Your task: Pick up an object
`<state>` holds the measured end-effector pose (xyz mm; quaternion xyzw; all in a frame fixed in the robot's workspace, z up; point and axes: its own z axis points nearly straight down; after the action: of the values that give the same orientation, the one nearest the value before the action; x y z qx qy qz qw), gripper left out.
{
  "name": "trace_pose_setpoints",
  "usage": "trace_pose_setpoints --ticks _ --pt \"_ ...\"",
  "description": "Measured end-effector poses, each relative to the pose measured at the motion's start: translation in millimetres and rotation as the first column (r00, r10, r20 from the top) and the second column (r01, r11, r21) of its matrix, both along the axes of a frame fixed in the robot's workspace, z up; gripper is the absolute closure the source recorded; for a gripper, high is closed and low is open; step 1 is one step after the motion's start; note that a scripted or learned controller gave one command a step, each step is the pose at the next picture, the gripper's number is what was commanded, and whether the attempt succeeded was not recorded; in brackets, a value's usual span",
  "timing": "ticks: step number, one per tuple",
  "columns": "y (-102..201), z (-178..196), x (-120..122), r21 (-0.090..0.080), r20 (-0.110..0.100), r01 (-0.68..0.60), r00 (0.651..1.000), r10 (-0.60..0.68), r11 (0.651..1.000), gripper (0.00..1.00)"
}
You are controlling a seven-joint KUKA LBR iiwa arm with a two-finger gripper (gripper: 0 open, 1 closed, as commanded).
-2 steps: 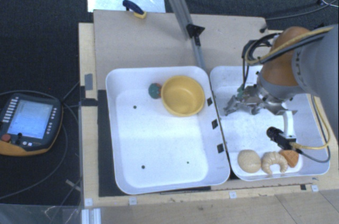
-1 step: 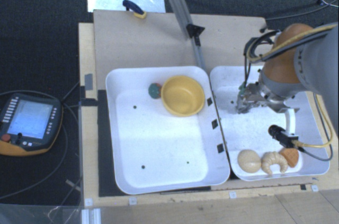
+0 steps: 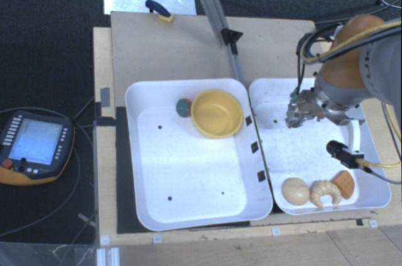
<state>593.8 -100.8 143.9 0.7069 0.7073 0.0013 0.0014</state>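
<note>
Croissant (image 3: pixel 325 193) lies in near right corner of right bin (image 3: pixel 271 151), between a round bun (image 3: pixel 295 191) and an orange bread piece (image 3: pixel 343 183) | pincer (image 3: pixel 295 115) hangs over the bin's far part, well apart from croissant; its opening cannot be told | left bin (image 3: pixel 188 189): yellow bowl (image 3: pixel 217 114), green ball (image 3: pixel 183 107) just beside it

Dark carpet floor (image 3: pixel 50 19) around pale wooden bench (image 3: pixel 270 51)

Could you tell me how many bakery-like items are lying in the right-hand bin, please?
3, in a row along its near edge: a pale round bun, a croissant beside it, and an orange-brown piece at the far right. The arm may hide others.
</note>
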Motion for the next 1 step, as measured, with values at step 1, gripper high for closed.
trace_pose_setpoints --ticks 1 --pt "-1.6 50.2 -8.8 0.000 0.001 0.000 1.000 0.000 1.000 1.00"
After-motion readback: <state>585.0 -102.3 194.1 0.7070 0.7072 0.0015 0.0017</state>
